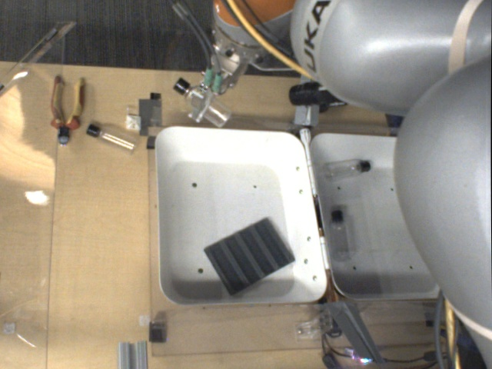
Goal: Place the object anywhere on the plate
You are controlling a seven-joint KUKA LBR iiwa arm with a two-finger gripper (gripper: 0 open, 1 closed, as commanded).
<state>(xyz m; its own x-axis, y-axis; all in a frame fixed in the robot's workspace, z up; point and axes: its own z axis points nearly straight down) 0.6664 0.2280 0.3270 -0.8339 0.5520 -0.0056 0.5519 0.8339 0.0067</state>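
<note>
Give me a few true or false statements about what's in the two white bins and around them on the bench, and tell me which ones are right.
1. A dark ribbed pad lies in the left bin. True.
2. The pad sits against the bin's far wall. False: it lies near the bin's front edge.
3. Pliers with red handles lie on the bench left of the bins. True.
4. The end effector is down inside the right bin. False: it is above the bench beyond the left bin's far edge.
5. A clear tube with a dark cap lies in the right bin. True.
</note>
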